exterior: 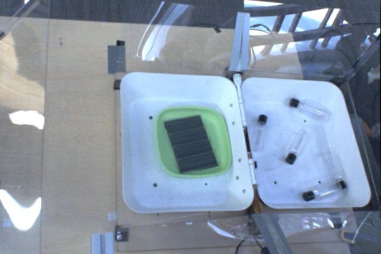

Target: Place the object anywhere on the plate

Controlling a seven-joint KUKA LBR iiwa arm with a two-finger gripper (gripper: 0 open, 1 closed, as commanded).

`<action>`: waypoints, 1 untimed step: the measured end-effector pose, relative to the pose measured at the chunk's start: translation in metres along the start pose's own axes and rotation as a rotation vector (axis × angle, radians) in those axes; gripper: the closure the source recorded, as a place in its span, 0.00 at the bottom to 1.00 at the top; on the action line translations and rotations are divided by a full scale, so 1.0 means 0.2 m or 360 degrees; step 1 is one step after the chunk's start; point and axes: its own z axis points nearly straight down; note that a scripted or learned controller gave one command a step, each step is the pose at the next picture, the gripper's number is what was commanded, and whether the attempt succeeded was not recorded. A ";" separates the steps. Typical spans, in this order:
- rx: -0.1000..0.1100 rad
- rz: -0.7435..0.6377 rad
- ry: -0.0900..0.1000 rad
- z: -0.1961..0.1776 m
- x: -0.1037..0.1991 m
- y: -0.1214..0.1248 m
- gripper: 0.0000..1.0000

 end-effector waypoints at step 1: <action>0.0005 0.0203 -0.0003 0.00 -0.09 -0.05 0.00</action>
